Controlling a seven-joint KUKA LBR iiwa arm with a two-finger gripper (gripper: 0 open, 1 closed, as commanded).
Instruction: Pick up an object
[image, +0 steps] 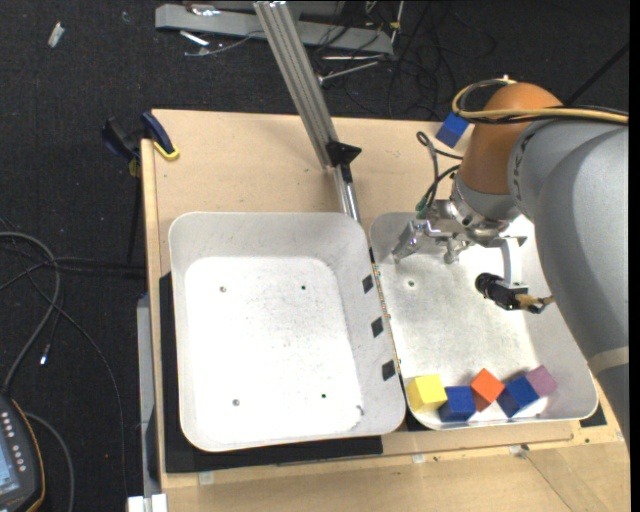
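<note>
Several small blocks lie along the near edge of the right bin (440, 320): a yellow block (427, 390), a blue block (459, 402), an orange block (487, 386), another blue block (518, 395) and a purple block (541, 380). My gripper (430, 243) hangs over the far end of that bin, well away from the blocks, with nothing seen in it. The orange-banded wrist (500, 130) rises behind it.
The left bin (200, 240) sits beside the right one, with a raised divider edge (378, 320) between them. A slanted metal pole (305, 90) ends near the bins' far corner. A yellow and blue clamp (158, 135) rests on the bench's far left corner.
</note>
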